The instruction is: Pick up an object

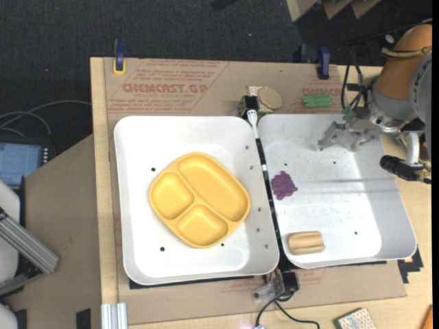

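1. the arm (405, 81), grey with an orange band, is reaching in from the 3 o'clock edge of the camera view toward the upper part of the right bin (384, 249).
2. the gripper (341, 138) is hanging over the 12 o'clock area of the right bin, its two fingers spread wide apart and holding nothing between them.
3. the purple grape cluster (282, 184) is lying on the floor of the right bin near its 9 o'clock wall, well apart from the gripper, toward 7 o'clock of it.
4. the tan bread roll (305, 242) is lying in the same bin toward its 7 o'clock corner, lengthwise across the view, at 6 o'clock of the grape cluster and apart from it.
5. the yellow divided plate (199, 199) is lying in the middle of the left bin (130, 184), showing three compartments and turned at a slant to the bin walls.
6. the two bins are sitting side by side on the surface (171, 88), their inner rims touching along a line running from 12 to 6 o'clock.
7. a green object (317, 101) is lying on the surface at 12 o'clock of the right bin, just outside its rim.
8. a round tan disc (269, 99) is lying on the surface near the top of the seam between the bins.
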`<state>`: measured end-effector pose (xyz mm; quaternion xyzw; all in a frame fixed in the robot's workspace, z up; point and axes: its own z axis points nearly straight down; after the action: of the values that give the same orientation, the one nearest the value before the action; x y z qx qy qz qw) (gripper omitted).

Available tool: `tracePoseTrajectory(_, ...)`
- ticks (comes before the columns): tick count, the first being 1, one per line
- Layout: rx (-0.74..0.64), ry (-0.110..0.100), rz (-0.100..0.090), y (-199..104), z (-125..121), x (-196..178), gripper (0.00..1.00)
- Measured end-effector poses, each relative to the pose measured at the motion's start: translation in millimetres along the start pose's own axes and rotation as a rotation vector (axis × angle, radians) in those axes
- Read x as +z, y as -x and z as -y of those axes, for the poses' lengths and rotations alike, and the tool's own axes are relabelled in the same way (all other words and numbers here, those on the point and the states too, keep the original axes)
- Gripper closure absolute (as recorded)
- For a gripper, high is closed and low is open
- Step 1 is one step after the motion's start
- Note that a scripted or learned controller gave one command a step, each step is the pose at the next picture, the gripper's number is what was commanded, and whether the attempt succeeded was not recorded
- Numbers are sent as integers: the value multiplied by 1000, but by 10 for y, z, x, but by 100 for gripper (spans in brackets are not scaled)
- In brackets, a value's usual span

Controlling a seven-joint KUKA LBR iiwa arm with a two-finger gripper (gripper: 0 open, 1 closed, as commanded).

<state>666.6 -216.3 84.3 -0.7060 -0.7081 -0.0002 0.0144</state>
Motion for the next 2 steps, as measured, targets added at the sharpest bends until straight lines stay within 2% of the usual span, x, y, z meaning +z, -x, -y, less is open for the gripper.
tracePoseTrajectory(1, 2, 5, 10, -44, 14, 6, 0)
tracePoseTrajectory(2, 1, 19, 11, 28, 705, -2, 0)
